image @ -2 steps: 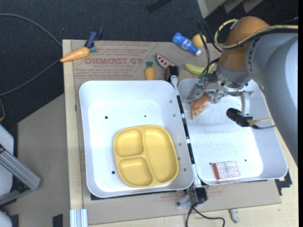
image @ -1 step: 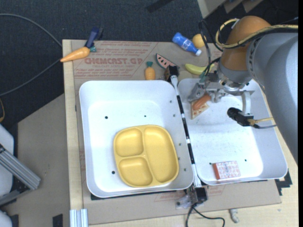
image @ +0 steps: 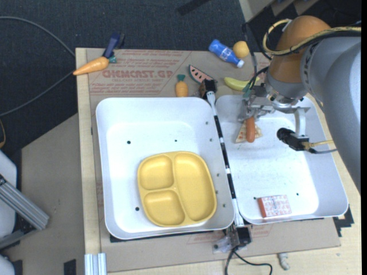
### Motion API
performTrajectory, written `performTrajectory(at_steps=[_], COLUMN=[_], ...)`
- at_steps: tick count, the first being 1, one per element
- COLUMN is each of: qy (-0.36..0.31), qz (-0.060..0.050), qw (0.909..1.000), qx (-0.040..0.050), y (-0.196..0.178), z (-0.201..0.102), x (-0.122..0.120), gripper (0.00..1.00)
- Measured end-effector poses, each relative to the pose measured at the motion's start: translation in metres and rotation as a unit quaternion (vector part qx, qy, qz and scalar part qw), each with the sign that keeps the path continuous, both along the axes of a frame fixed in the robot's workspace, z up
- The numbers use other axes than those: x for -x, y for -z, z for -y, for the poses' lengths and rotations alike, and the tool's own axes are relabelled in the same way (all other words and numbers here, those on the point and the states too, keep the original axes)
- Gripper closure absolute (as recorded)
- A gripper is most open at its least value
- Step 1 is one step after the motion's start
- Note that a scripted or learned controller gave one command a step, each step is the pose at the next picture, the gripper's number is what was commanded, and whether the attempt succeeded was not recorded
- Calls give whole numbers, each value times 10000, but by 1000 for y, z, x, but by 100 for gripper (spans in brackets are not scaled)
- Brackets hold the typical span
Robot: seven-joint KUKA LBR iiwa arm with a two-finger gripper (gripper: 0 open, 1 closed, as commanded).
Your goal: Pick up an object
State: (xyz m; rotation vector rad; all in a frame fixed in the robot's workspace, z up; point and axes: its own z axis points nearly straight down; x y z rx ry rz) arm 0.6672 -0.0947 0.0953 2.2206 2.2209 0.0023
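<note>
In the right bin [image: 321, 193], a small orange-red sausage on a tan slice [image: 250, 130] sits near the far left corner. My gripper [image: 253, 111] is directly over its upper end, touching or nearly touching it; whether it grips it is unclear. The grey arm with its orange band [image: 298, 44] comes in from the upper right. A red and white box [image: 273, 205] lies near the front edge of the same bin.
The left bin [image: 114, 125] holds a yellow divided plate [image: 176, 188]. Behind the bins on the bench lie a banana [image: 235, 83], a blue bottle [image: 225, 52], a watermelon slice [image: 198, 73] and a carrot [image: 92, 66]. A black part with a cable [image: 291, 138] hangs right of the gripper.
</note>
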Motion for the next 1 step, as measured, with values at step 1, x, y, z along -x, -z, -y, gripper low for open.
performTrajectory(at_steps=[1], qy=[-12], qz=[-2], qw=[10000], qx=[-10], y=[-91], z=[-83], x=[53], gripper=[100])
